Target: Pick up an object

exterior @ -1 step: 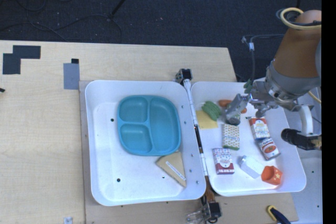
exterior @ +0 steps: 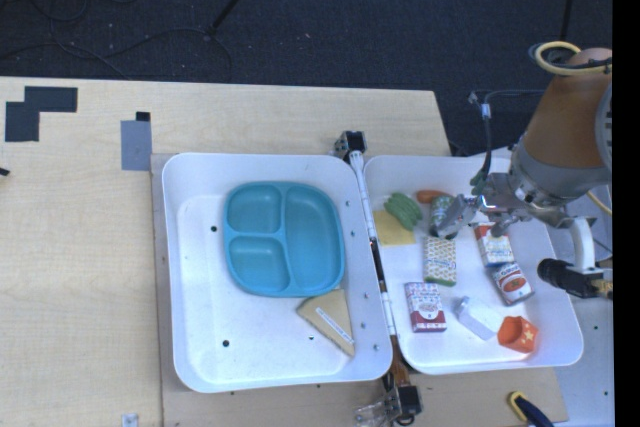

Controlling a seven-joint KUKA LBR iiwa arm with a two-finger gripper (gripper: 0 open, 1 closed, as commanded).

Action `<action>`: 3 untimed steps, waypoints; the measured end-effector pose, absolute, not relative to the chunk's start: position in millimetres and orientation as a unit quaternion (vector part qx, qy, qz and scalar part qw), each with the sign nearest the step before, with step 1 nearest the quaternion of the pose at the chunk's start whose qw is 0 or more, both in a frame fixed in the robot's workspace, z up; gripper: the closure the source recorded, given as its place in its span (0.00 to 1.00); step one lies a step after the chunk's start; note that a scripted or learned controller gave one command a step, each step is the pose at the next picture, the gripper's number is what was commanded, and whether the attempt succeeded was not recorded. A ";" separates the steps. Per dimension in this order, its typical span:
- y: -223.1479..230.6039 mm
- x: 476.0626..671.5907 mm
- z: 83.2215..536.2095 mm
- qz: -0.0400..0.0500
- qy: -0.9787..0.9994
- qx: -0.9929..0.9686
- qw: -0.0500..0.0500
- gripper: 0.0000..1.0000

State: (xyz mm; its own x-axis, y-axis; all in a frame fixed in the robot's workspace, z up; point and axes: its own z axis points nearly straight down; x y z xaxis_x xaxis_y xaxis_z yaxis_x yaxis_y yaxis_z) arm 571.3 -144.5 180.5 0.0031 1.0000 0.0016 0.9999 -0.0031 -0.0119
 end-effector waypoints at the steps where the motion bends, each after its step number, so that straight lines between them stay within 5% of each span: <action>1: -137.0 609.5 87.4 0.001 -0.707 -0.708 0.002 0.00; 2: -137.9 609.9 94.2 0.001 -0.705 -0.709 0.004 1.00; 3: -52.0 579.4 189.3 -0.001 -0.708 -0.706 0.000 1.00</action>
